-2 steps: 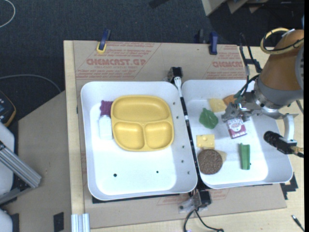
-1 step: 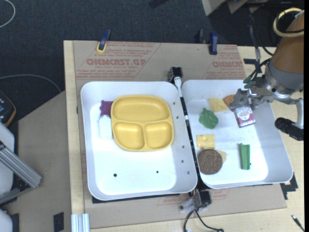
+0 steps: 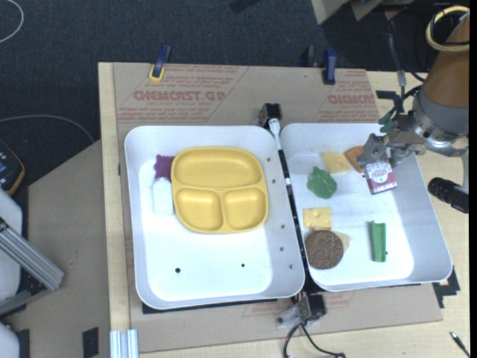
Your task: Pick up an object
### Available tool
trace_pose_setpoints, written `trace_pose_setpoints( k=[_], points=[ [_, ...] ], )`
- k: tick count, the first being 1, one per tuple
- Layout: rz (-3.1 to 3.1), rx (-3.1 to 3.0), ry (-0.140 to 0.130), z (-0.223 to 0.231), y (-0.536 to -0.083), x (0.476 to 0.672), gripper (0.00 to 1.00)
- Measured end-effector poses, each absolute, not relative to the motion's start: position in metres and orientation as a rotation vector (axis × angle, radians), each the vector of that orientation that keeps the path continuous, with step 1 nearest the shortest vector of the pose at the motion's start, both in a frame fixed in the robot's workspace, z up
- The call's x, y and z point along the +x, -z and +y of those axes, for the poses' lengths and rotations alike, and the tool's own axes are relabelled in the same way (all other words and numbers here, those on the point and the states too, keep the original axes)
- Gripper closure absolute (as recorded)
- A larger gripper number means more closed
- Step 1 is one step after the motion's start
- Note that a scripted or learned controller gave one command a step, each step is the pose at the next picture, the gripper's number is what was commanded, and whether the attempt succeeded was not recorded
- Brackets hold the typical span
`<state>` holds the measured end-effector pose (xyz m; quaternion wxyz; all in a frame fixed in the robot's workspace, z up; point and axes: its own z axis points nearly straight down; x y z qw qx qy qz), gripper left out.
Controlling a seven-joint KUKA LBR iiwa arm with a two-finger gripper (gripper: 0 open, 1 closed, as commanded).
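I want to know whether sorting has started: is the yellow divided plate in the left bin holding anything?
Empty. All three compartments of the yellow divided plate show bare yellow; the food items lie in the right bin.

A yellow divided plate (image 3: 220, 189) fills a white bin (image 3: 145, 256); beside it lie a green stick (image 3: 378, 242) and brown speckled patty (image 3: 325, 249).

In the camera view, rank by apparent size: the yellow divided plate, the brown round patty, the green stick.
1. yellow divided plate, by far the largest
2. brown round patty
3. green stick, smallest: about as long as the patty is wide, but far thinner
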<state>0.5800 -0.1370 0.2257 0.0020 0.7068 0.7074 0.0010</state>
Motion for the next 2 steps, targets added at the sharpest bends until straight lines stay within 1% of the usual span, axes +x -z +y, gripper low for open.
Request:
trace_pose_setpoints(
  k=[1,2],
  points=[
    [2.227,2.224,0.003,-0.103,-0.215,0.539,1.0],
    [2.229,2.222,0.002,-0.064,-0.213,0.508,1.0]
  ],
)
